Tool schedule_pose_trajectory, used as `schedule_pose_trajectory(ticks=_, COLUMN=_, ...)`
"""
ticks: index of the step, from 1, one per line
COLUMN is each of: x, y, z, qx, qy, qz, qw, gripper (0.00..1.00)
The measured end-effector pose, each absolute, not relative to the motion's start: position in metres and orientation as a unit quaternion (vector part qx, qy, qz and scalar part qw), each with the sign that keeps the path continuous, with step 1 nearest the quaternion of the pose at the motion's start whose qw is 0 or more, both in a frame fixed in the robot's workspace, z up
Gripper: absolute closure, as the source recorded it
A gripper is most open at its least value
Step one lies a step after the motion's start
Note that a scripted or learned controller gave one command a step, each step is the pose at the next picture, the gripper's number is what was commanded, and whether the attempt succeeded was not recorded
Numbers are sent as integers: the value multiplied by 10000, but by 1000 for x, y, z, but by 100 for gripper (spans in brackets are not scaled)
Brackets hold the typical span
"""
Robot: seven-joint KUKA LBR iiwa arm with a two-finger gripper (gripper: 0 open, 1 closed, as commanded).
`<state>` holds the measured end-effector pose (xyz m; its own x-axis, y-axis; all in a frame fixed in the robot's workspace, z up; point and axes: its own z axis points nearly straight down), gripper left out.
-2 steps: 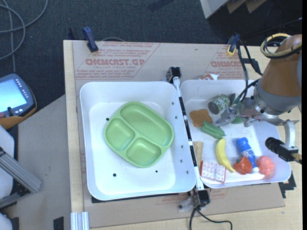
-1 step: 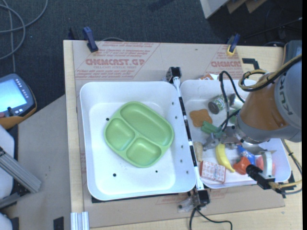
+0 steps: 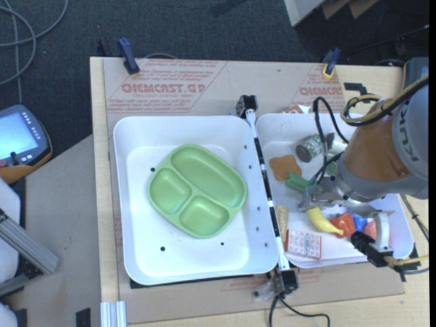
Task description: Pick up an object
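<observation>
Banana toy (image 3: 324, 222), yellow, smooth and gently curved, lies flat on the floor of the right bin (image 3: 269, 125), toward its near half and roughly mid-width. Its long axis runs on a diagonal: one blunt end points left and a little far, the other tapers toward the right and near side. The left end looks thicker and brighter than the right one.

Just above that left end hangs the gripper (image 3: 317, 197), close over the banana toy, but nothing can be seen clamped in it, and whether it is open or closed cannot be told from this angle. The grey arm (image 3: 371, 157) with its orange band reaches in from the right.

Touching the banana's right end is a cluster of red, orange and blue pieces (image 3: 351, 223). On the near-left side lies a red-and-white card (image 3: 303, 244). Beyond the gripper, on the far-left side, sit a small green piece (image 3: 296, 181), then a flat brown piece (image 3: 283, 166), and farther still a small tin (image 3: 310, 148) tipped on its side.

The left bin (image 3: 129, 203) holds a light-green divided plate (image 3: 197, 191) with three compartments, set at a slant near its middle.
</observation>
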<state>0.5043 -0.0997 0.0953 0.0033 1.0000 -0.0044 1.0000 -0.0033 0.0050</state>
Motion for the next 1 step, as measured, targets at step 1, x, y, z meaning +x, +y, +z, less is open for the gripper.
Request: schedule_pose_trajectory(ticks=1, x=561, y=-22, z=191, qx=7032, qy=7110, qz=58, qw=46, gripper=100)
